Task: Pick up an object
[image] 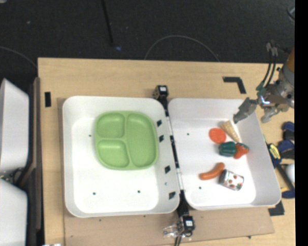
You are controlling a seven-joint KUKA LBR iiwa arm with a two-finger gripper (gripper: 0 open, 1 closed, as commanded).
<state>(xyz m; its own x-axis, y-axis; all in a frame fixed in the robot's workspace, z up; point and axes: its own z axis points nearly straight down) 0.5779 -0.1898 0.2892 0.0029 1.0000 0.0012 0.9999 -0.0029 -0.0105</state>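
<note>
The pincer (256,110) is seen spread open, gripping nothing; the cone (230,130) lies just left and below, long axis slanted.

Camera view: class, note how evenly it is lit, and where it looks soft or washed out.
In the camera view, light falls evenly; both white bins look bright with faint shadows; the green plate is clear; the small toys are soft; the gripper is blurred at the right.

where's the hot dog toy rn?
The orange-red sausage-shaped toy lies in the right-hand white bin, toward its front, just left of the small white spotted can and below the green-and-red pepper toy.
</note>
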